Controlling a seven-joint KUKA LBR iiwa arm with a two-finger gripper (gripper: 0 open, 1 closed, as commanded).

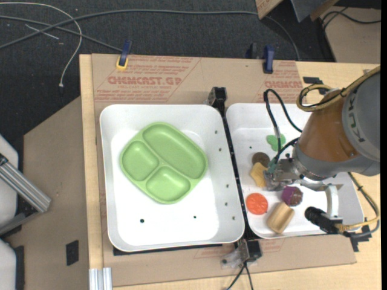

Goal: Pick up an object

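Hand (pixel 282 175), its grip impossible to judge, hangs low in the right white bin (pixel 242 121) among small objects: one yellow block (pixel 258 174) touching it, one purple ball (pixel 292 194) beside, one orange disc (pixel 257 203), one tan cylinder (pixel 279 217).

Evenly lit from overhead, moderately bright. Mild glare on white bins (pixel 163 234); soft shadows only. Slightly soft focus throughout, arm (pixel 338 138) blurred at right.

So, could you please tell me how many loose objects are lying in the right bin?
5 visible: a green piece farthest back, a brown one, a yellow one, an orange disc and a tan cylinder at the front. The arm may hide more.
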